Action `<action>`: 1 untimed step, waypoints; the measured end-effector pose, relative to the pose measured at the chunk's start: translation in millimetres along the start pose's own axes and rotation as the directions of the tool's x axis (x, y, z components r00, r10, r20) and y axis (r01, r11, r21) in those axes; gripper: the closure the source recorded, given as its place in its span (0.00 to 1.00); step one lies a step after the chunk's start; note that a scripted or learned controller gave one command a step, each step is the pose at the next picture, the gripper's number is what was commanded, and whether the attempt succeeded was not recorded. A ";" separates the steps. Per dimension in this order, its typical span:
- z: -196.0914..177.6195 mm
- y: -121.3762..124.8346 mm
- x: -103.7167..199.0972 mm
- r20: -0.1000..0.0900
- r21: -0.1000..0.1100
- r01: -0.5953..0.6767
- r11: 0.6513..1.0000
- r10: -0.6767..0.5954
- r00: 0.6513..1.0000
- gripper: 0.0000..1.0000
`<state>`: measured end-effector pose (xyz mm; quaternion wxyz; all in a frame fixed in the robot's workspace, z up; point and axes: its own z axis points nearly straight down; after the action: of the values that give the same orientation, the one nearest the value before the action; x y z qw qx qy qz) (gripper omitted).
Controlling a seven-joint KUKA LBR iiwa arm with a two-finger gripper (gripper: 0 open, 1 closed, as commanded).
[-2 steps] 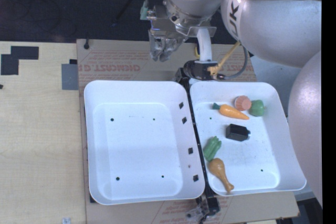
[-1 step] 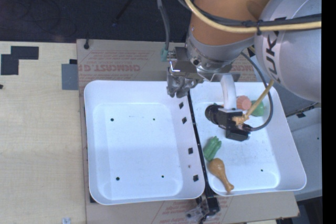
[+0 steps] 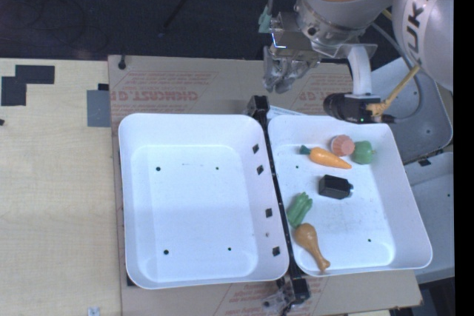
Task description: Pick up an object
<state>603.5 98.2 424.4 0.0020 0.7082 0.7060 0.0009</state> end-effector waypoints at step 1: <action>129.7 -74.5 -50.5 0.002 0.026 -0.003 1.000 0.003 1.000 1.00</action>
<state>529.4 47.7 294.5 -0.0066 0.7091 0.7051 -0.0089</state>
